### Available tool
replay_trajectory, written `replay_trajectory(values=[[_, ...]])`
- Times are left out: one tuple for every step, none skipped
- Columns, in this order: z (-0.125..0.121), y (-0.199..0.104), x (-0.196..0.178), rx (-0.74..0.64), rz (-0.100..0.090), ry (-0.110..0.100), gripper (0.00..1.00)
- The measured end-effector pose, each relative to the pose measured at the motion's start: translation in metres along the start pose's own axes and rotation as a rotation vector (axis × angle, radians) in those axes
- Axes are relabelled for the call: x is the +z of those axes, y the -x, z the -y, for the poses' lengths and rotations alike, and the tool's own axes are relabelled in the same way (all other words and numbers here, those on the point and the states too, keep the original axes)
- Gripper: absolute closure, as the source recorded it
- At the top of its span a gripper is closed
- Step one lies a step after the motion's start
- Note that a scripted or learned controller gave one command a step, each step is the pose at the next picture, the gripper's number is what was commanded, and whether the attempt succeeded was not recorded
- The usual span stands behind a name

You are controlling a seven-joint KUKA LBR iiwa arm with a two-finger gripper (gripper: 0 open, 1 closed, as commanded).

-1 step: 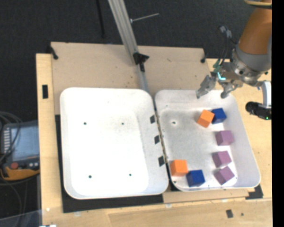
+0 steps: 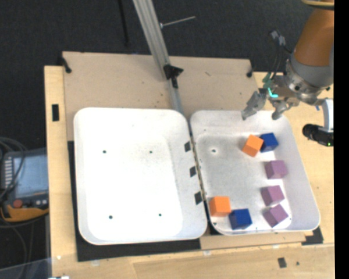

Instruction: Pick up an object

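At your nine o'clock sits the left bin (image 2: 134, 173), its white floor showing a few small dark dots. Moving toward the middle, a grey metal pole (image 2: 154, 36) slants down from twelve o'clock to the seam where the two bins meet. Next comes the right bin (image 2: 221, 132), which holds every block you could go for. At its six o'clock corner you see an orange cube (image 2: 220, 205) with a blue cube (image 2: 240, 218) just beside it at four o'clock. Toward the bin's one o'clock, a second orange cube (image 2: 252, 145) touches a second blue cube (image 2: 269, 142) on its three o'clock side. Down the bin's three o'clock edge run three purple cubes: the top one (image 2: 276, 169), the middle one (image 2: 272, 195) and the bottom one (image 2: 276, 215). The gripper (image 2: 265, 109) hangs over the bin's twelve o'clock rim, at twelve o'clock from the upper orange cube and apart from it; its two fingers are spread with nothing between them.
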State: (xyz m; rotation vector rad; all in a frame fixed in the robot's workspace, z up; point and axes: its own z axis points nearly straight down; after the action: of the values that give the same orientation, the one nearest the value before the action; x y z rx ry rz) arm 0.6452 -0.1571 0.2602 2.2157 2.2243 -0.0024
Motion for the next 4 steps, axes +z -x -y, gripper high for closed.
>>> replay_trajectory(values=[[0.009, -0.001, 0.047, 0.004, -0.001, -0.004, 0.00], [0.012, 0.010, 0.101, 0.005, -0.001, -0.005, 0.00], [0.015, 0.012, 0.136, 0.007, 0.009, 0.016, 0.00], [0.013, 0.013, 0.122, 0.011, 0.008, 0.023, 1.00]])
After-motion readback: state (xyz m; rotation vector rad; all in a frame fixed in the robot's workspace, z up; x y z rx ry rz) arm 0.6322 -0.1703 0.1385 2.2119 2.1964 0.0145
